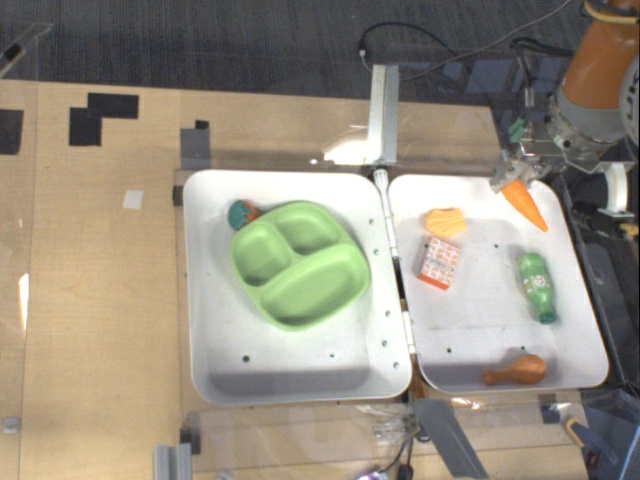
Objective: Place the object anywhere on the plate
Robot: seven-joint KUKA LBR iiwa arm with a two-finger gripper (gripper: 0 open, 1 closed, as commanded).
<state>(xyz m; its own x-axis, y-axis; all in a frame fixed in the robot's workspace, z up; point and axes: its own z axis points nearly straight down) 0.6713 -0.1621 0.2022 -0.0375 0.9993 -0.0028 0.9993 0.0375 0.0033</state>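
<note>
The end effector (517,168) is clamped on the broad end of the carrot (525,201), above the right bin's (500,363) far right corner. The carrot's long axis slants, tip pointing down-right. The green plate (300,263) lies in the left bin (215,298).

room to move over the two bins

i see the green plate (298,263) taking most of the left bin (215,368), with bare floor along its near side. a small teal toy (242,214) crowds the plate's far left rim. in the right bin (580,363), a carrot (527,203), bottle (537,286), carton (439,263), orange piece (445,222) and drumstick (518,370) ring an open middle.
</note>
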